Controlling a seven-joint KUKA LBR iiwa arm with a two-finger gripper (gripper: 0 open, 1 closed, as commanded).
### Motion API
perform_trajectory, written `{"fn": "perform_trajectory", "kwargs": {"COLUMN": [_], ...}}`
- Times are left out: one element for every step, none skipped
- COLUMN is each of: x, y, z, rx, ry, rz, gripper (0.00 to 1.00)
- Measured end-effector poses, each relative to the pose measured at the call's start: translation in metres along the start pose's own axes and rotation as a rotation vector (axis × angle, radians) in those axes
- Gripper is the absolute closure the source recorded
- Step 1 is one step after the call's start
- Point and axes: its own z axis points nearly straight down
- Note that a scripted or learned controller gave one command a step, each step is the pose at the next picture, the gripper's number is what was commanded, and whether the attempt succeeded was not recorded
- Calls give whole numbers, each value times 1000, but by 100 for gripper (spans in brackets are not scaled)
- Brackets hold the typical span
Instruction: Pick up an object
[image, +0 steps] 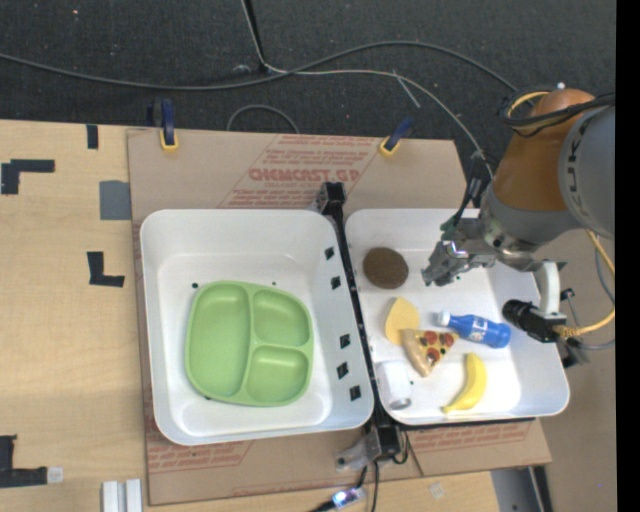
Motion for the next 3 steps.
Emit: {"fn": "perform_trajectory", "kwargs": {"x": [-3, 40, 87], "y": [3, -6, -21], "z": [-63, -63, -65], "rx": [-3, 5, 6], "ry": [-1, 2, 2], "rz": [0, -3, -4], "gripper": [100, 100, 100]}}
